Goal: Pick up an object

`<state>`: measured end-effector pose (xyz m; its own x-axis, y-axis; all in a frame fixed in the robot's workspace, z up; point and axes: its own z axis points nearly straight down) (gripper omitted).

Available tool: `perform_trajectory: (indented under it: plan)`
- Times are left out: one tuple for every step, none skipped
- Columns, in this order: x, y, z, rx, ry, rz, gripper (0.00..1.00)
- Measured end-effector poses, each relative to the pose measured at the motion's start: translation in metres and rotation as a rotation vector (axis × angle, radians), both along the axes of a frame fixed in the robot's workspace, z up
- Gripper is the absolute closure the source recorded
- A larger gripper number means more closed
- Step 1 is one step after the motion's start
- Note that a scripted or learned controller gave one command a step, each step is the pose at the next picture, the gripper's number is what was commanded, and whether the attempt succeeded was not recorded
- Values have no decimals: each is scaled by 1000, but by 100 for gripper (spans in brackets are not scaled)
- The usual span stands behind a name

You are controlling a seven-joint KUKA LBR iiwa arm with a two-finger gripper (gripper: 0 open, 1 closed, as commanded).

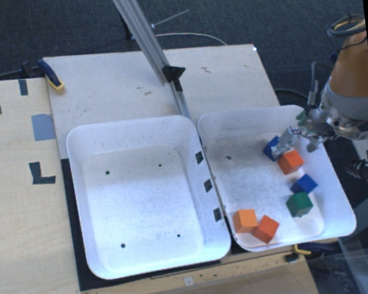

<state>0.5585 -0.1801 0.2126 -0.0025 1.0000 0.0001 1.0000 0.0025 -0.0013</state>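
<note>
The robot arm (349,83) is reaching in over the right bin (236,136). Its claw (294,137) is hanging over the far right part of that bin. I cannot tell if the claw is wide or narrow, because it is small and blurry here.

A blue block (272,148) is sitting just beside the claw, on the side away from the arm. It looks like it is touching the claw, but I cannot tell if it is being held. An orange block (290,161) is lying just below the claw, very close to it. A second blue block (304,183) is lying a bit farther on, past the orange one, and a green block (299,204) is sitting right next to it. Two more orange blocks (256,223) are resting together well apart from the claw, by the near edge of the bin. The left bin (90,144) is sitting far from the claw.
</note>
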Motion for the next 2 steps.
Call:
perform_trajectory:
  plan:
    - [73, -29, -120, -1, 3, 0, 0]
    - [82, 19, -120, -1, -1, 3, 0]
